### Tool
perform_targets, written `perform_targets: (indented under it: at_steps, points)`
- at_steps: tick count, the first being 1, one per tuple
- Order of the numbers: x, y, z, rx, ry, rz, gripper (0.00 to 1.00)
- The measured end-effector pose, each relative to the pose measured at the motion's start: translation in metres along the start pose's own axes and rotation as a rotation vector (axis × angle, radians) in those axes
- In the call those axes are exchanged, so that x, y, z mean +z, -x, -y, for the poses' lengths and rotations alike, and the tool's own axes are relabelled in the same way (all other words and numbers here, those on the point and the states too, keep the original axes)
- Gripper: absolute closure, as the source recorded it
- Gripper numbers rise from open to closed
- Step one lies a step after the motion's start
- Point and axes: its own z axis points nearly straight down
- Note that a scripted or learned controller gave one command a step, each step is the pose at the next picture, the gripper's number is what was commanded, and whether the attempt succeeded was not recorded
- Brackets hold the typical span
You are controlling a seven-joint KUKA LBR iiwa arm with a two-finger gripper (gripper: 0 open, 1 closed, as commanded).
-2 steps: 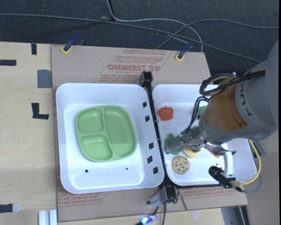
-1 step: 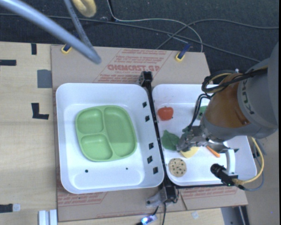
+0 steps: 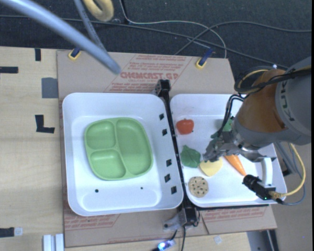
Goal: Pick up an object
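The right bin (image 3: 199, 104) holds several small play foods: a red tomato (image 3: 184, 126), a green leafy piece (image 3: 190, 156), a pale yellow piece (image 3: 211, 167), an orange carrot (image 3: 235, 163) and a round speckled cookie (image 3: 198, 186). My gripper (image 3: 214, 151) hangs low over the middle of this bin, just above the yellow piece and right of the green leaf. The arm's grey and orange wrist (image 3: 261, 114) covers the bin's right part and a green item (image 3: 227, 124) behind the gripper.
The left bin (image 3: 73, 109) holds a green divided plate (image 3: 118, 148). A black divider clip row (image 3: 167, 135) runs between the bins. Cables (image 3: 199, 35) lie on the dark surface behind the bench, and a grey pole (image 3: 57, 22) crosses the upper left.
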Motion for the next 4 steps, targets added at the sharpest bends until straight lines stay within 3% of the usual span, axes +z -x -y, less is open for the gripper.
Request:
perform_targets:
  at_steps: [1,2,4]
  points:
    - [-0.06,-0.002,-0.007,-0.001,0.002,0.001,1.0]
    - [-0.067,-0.003,-0.008,0.0,-0.002,-0.001,1.0]
    - [-0.08,-0.109,-0.008,-0.007,-0.003,-0.002,1.0]
